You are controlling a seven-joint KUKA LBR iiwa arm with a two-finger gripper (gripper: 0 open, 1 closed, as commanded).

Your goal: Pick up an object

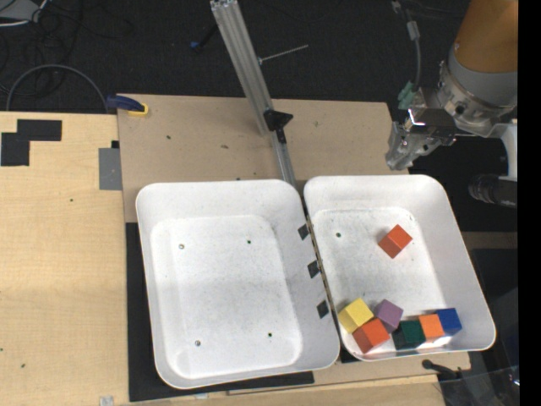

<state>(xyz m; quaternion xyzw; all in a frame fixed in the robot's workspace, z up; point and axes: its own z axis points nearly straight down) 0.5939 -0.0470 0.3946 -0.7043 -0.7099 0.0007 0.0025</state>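
My gripper (402, 157) hangs above the back edge of the right bin (439, 194), with nothing visible between its fingers. A red-orange cube (395, 240) lies alone in the middle of that bin, below and slightly left of the gripper. Along the bin's front edge sits a cluster: a yellow cube (356, 314), a purple cube (389, 313), a red cube (371, 335), a green cube (409, 334), an orange cube (433, 326) and a blue cube (449, 320).
The left bin (169, 201) sits beside the right one, sharing a divider with black clips (311, 268). A slanted aluminium rail (249, 70) runs from the back down to the bins' junction. The arm's orange band (494, 19) is at top right.
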